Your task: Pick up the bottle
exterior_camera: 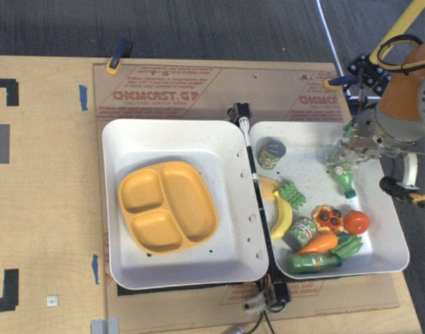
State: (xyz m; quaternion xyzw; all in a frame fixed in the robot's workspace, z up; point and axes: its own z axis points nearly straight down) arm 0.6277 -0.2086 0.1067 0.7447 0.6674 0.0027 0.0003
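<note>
Brown cardboard (198,96) is covering your desk (38,186). Your tool (351,152) is pinching the little green bottle (344,176), its top half hiding.

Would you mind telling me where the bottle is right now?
The bottle is in the right bin, near its upper right side, directly under the gripper, with the can to its left and the tomato below.

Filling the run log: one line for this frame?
stage: grasp | gripper: over bottle | bin: right bin | lifted: unclear
</note>
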